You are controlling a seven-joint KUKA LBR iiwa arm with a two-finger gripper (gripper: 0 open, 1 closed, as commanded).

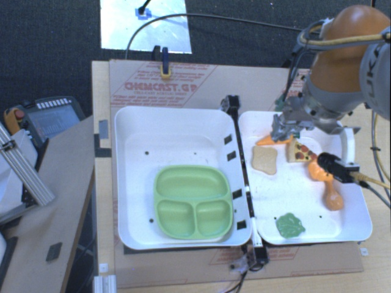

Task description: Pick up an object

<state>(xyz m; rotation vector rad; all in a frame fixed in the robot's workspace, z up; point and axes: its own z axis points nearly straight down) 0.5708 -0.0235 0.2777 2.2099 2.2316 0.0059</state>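
Cardboard (183,87) under bins (177,127): red "CHEMCAST GP" print.

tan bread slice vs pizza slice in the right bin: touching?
Apart. The camera view shows a strip of white bin floor between the tan bread slice and the pizza slice.

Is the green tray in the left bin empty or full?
Empty: the green tray shows three bare compartments; the food pieces lie in the right bin.

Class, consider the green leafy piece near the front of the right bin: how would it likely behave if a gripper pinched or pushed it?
The green leafy piece lies low and flat, so it would probably slide, not roll. Its ruffled edge suggests it may flex if pinched. It looks light for its size.
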